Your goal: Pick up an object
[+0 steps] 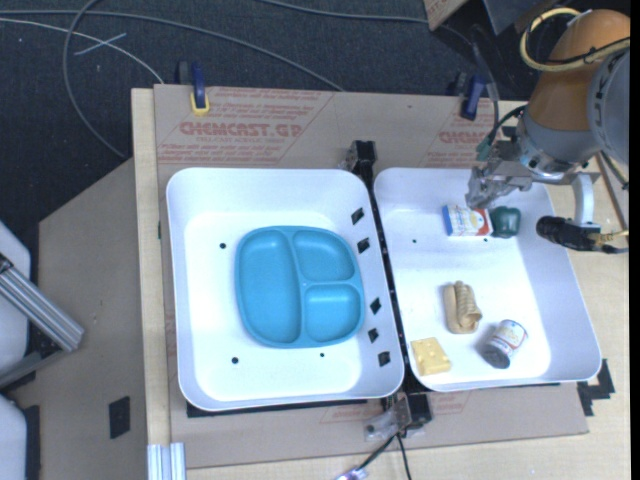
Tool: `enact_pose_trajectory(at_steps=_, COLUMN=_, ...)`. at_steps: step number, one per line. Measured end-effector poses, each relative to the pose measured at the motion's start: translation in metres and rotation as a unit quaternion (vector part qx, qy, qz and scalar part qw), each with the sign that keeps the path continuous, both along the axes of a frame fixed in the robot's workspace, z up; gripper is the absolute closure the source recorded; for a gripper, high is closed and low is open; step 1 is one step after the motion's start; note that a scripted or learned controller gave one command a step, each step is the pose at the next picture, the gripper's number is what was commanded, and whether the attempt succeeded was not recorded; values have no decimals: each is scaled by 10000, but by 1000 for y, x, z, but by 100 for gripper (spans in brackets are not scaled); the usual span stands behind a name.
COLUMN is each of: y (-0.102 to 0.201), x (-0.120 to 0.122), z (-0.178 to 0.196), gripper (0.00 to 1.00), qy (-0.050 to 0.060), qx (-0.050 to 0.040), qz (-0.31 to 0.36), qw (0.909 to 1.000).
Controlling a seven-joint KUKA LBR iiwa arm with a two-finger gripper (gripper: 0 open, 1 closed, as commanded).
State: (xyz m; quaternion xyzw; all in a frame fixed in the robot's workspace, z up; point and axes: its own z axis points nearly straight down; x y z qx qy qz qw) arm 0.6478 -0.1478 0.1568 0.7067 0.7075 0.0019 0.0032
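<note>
From my screen I look down on the bench (250, 128) at a slant; two white bins sit on it side by side. The left bin (200, 268) is in the middle of the frame; a blue plate (298, 286) with three parts lies flat in it, near its middle.

The right bin (560, 298) is at the right of the frame; it has five small things in it. A little white box with blue and red on it (463, 221) lies near the top of that bin; a dark green round thing (506, 220) sits just beside it, on its right, and they look like they touch. Lower down, a tan, bumpy thing like a bread roll (461, 307) lies in the middle of the bin; a small can with a white and red label (503, 343) lies tipped on its side near the lower right; a yellow block like cheese (431, 355) sits at the lower left corner, close to the bin's edge.

The arm (575, 78) comes in from the upper right of the frame; I see its orange band up high. The jaws (485, 193) hang just above the little white box and the green thing, at the top of the right bin; I cannot tell if they are spread or pressed together, and I see nothing pinched in them.

Blue clamps (199, 92) grip the top edge of the bench; thin cables (100, 38) curl on the dark floor at the upper left.
</note>
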Motion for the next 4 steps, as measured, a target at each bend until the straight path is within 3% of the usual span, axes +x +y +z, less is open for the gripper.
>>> enact_pose_trajectory(at_steps=2, y=15, x=-1, z=114, gripper=100, qy=0, qx=4, qz=6, qw=10000)
enact_pose_trajectory(at_steps=4, y=98, x=-51, z=101, gripper=100, qy=53, qx=20, qz=11, qw=10000)
